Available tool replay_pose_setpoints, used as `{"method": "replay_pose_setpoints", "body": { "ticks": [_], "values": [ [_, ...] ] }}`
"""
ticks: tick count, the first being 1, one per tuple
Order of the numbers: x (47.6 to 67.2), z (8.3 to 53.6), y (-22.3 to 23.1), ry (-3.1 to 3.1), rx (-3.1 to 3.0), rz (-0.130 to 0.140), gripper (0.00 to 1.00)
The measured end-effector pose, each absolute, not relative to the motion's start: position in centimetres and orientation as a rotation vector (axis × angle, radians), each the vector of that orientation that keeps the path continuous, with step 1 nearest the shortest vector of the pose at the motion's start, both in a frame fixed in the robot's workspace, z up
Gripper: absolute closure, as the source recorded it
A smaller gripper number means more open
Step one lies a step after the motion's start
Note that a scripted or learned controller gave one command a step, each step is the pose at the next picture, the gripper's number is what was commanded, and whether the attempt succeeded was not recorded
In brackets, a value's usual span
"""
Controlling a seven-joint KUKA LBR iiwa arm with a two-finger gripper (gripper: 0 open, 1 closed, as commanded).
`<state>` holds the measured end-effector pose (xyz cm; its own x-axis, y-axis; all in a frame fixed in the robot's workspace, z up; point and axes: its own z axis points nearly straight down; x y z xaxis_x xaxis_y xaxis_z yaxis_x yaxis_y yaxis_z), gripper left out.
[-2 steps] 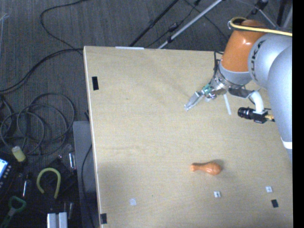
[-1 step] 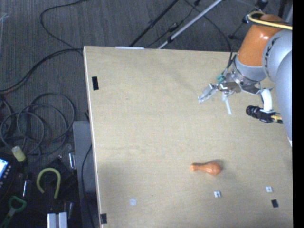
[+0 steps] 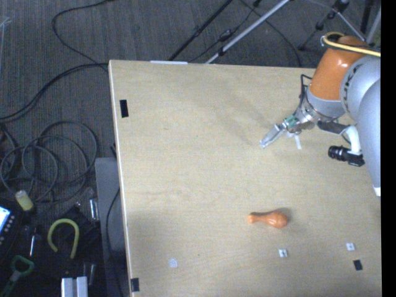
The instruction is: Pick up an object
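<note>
A small orange object, shaped like a gourd with a thin neck pointing left, lies on the tan bench top toward the front right. My gripper hangs over the bench at the right, well behind the orange object and apart from it. Its fingers are spread open, one fingertip pointing left, and nothing is between them. The grey arm with its orange band comes in from the right edge.
Small white tags and a black mark sit on the bench near the front right. A black mark lies by the left edge. Cables and tools cover the floor to the left; stand legs cross behind.
</note>
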<state>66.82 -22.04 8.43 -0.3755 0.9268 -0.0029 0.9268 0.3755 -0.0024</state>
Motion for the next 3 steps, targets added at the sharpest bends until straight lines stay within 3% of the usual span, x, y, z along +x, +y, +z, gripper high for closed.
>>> {"method": "replay_pose_setpoints", "body": {
  "ticks": [1,2,3],
  "values": [
    [66.9,8.4,-18.2,2.815,1.391,-0.001,0.00],
    [67.0,9.5,-18.0,2.813,1.391,0.009,1.00],
    [65.5,18.4,-8.5,2.739,1.539,0.004,1.00]
  ]
}}
